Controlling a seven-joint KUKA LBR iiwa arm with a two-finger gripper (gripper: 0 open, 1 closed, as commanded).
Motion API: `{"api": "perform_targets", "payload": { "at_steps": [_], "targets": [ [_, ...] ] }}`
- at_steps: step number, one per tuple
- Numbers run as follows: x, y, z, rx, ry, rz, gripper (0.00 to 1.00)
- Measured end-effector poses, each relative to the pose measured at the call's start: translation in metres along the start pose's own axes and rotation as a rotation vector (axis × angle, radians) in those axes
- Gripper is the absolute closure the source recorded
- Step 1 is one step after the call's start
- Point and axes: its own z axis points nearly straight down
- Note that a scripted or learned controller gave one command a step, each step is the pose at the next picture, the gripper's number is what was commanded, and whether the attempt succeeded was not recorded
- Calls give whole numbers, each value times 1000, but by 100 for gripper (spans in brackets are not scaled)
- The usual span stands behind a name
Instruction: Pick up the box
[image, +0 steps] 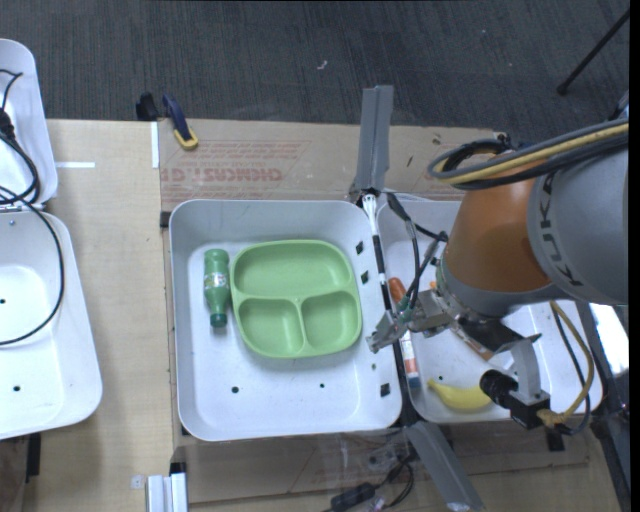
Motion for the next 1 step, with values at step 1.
{"api": "perform_targets", "payload": {
  "at_steps": [1],
  "targets": [
    [-42, -9, -62, -2, -1, 47, 0]
  ]
}}
